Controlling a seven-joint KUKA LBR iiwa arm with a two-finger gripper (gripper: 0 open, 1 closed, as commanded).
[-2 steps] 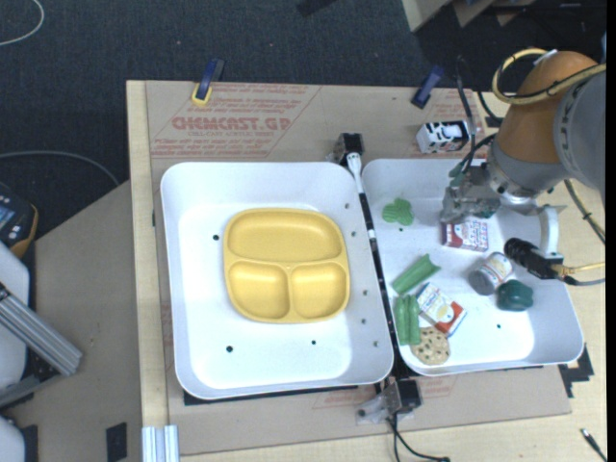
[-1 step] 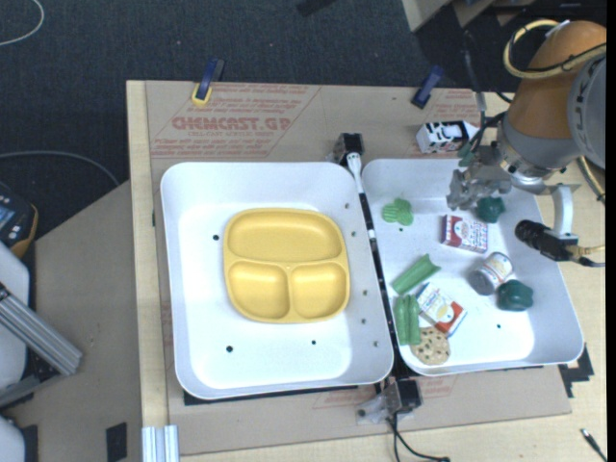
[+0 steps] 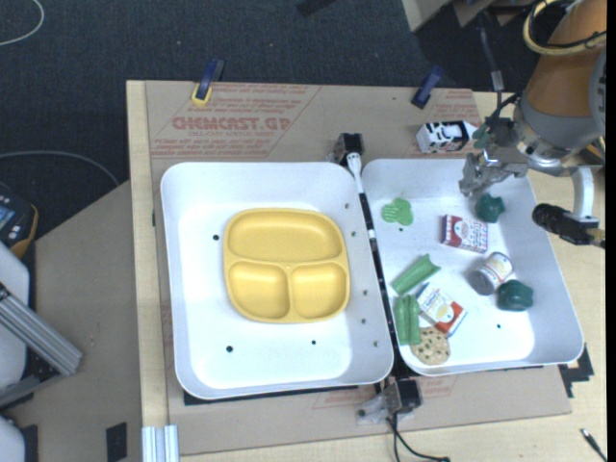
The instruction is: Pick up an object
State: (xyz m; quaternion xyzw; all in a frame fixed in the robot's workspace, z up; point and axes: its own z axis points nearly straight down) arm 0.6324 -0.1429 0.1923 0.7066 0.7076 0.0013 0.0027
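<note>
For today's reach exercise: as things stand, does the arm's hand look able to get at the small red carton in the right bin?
Probably yes. The hand hangs above the right bin near its far edge, and the red carton lies just below it in the camera view, with nothing on top. A dark green piece sits close beside it.

1. The grey arm with its orange band [image 3: 568, 51] was cut off by the right edge and upper right corner of the frame.
2. The metal two-finger gripper [image 3: 478, 183] was too small and dark at its tips to tell how its fingers stood.
3. The dark green rounded object [image 3: 491, 207] lay just below the gripper, its shape too blurred to name.
4. The small red and white carton [image 3: 464, 232] bore print too small to read.
5. The black and white toy [image 3: 445, 137] above the right white bin [image 3: 549, 340] was too blurred to identify.
</note>
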